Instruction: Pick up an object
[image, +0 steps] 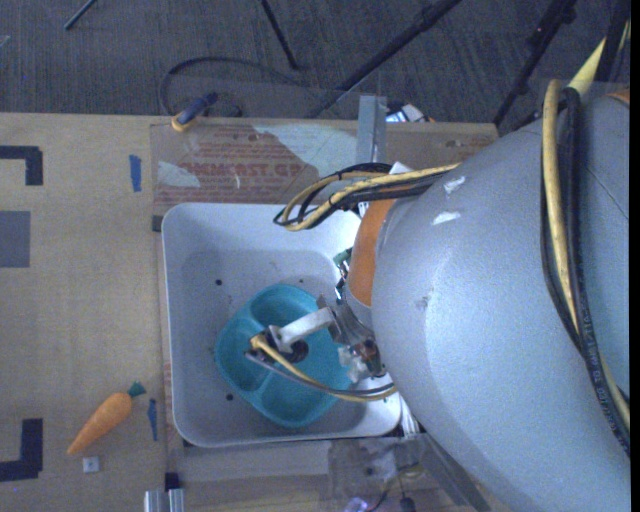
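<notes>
Arm: a big grey arm (500, 330) was closest to the camera. It came in from the right and covered most of that side.
Orange band: an orange band (366, 248) showed on the arm just above the wrist, over the right part of the bin.
Pincer: the pincer (352, 352) was down low in the bin, right at the right edge of the blue bowl. It was mostly tucked under the arm, so I could not tell if it was wide or narrow, or if it held anything.
Blue bowl: the blue bowl (250, 362) sat the right way up in the bin, close to the bin's bottom wall. Its right side was hidden by the robot.
White bin: the white bin (205, 250) stood on the bench with the bowl inside it.
Toy carrot: a toy carrot (100, 421) lay tilted on the bench (80, 320), outside the bin, near its bottom left corner.
Blue tape: a small strip of blue tape (152, 418) was stuck between the carrot and the bin.
Black marks: black corner marks (25, 165) were on the bench, far to the left.
</notes>
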